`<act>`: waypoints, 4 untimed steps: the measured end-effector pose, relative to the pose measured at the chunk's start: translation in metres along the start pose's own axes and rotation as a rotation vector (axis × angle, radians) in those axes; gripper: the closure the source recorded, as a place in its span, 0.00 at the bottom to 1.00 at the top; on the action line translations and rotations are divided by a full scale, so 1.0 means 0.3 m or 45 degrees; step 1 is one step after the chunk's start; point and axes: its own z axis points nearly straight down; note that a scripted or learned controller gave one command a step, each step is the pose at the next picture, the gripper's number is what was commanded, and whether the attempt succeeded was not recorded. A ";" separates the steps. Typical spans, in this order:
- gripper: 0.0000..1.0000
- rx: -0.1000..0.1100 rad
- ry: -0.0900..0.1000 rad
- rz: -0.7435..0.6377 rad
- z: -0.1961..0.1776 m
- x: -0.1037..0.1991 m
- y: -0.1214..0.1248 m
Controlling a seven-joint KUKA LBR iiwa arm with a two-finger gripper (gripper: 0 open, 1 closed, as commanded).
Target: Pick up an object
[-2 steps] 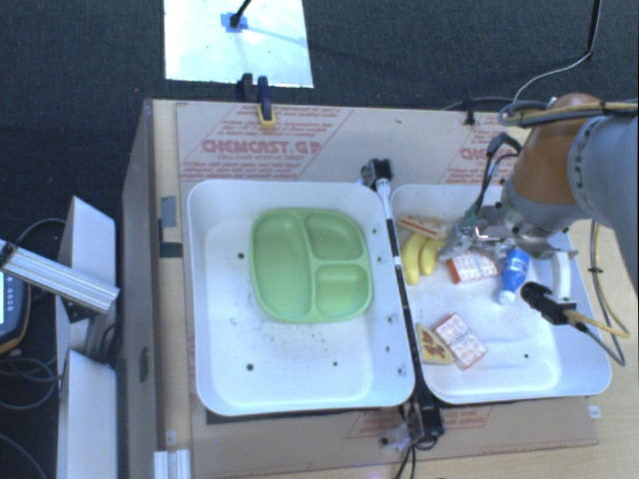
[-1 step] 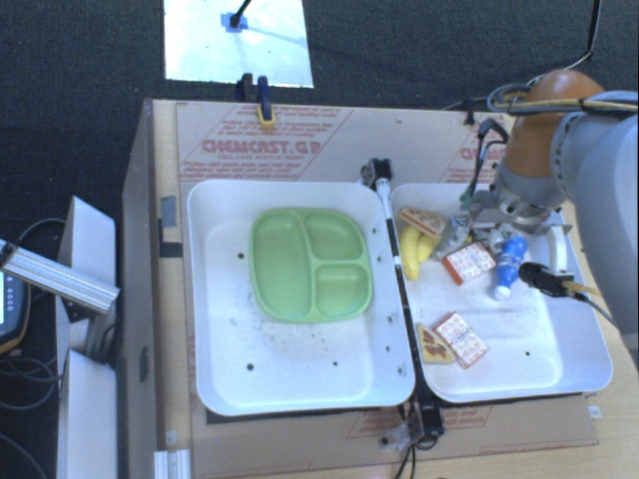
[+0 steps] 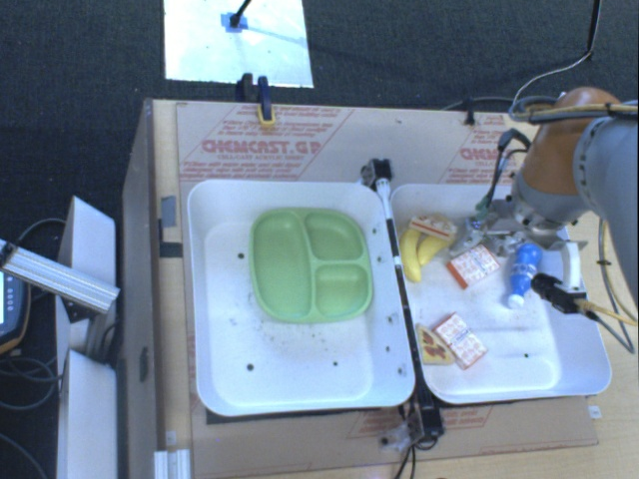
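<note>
The counter [image 3: 300,143] carries two white bins side by side; the left bin [image 3: 225,367] holds a green divided plate [image 3: 310,264], lying flat near its middle, with bare floor open along its near and left walls; the right bin [image 3: 529,372] holds the smaller things, and its near right corner is open room. The arm [image 3: 579,158] (grey, orange band above the wrist) reaches in over the right bin's far right side; the jaws [image 3: 509,230] sit low there, and how far open they are cannot be told. Just beside them lies a bottle [image 3: 519,272], blue with a white middle, long axis running far to near, slightly tilted; a red-and-white packet [image 3: 473,264] lies left of it; a banana [image 3: 417,250] lies near the divider; a second packet [image 3: 454,339] lies nearer, well apart.
</note>
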 end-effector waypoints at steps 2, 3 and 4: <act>0.00 0.049 -0.008 0.020 0.010 0.124 0.090; 0.00 -0.017 -0.002 0.001 -0.004 0.109 -0.029; 0.00 0.034 -0.004 0.017 0.010 0.159 0.065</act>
